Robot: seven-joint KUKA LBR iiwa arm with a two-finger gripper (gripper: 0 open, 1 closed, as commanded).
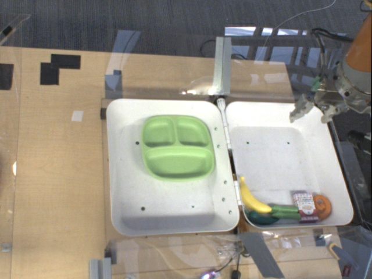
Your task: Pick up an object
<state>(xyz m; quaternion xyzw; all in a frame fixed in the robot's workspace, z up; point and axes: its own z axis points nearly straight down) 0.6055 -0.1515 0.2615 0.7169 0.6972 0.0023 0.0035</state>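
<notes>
A yellow banana [253, 197] lies at the front left of the right bin [279, 156]. Beside it rests a dark green vegetable [279, 213], then a small red-and-white packet [303, 203] and a brown round item [322, 206] at the front right corner. My gripper [314, 110] hangs over the bin's far right corner, fingers spread apart with nothing between them, well away from the objects along the front edge.
The left bin [125, 173] holds a green divided plate [176, 146]. A metal divider [223, 68] rises behind the seam between the bins. Cables and rails [290, 45] crowd the back right behind the arm.
</notes>
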